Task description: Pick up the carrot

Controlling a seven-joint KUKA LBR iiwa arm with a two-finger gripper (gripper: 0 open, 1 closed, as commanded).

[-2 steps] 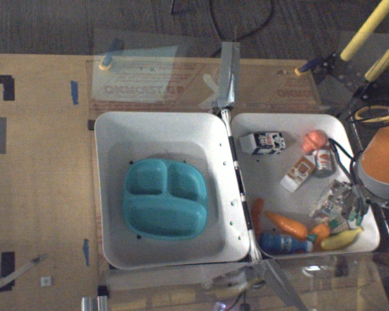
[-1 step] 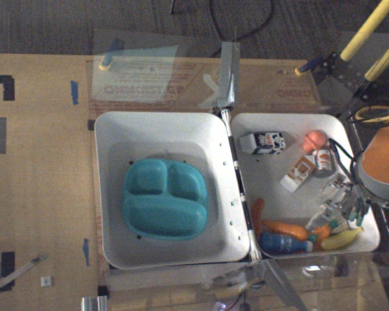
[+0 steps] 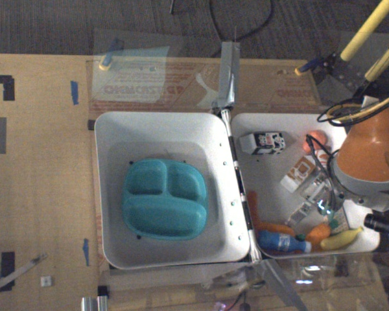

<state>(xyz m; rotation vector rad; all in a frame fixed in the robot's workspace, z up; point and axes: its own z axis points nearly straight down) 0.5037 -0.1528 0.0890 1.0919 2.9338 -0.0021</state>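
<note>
The carrot (image 3: 318,232) is a short orange piece lying near the front wall of the right bin (image 3: 272,125), between a blue bottle (image 3: 282,242) and a yellow banana (image 3: 341,239). My gripper (image 3: 316,201) hangs low over the right bin, just behind and slightly left of the carrot, under the grey wrist with its orange band (image 3: 371,149). The gripper body and cables cover part of the bin floor beneath it. Nothing is visibly held.
The right bin also holds a cow-print carton (image 3: 263,142), a peach ball (image 3: 316,139), an orange-and-white box (image 3: 301,170), a slim orange stick (image 3: 276,227) and a red strip (image 3: 251,206) by the left wall. The left bin (image 3: 110,135) contains a teal divided plate (image 3: 164,198).
</note>
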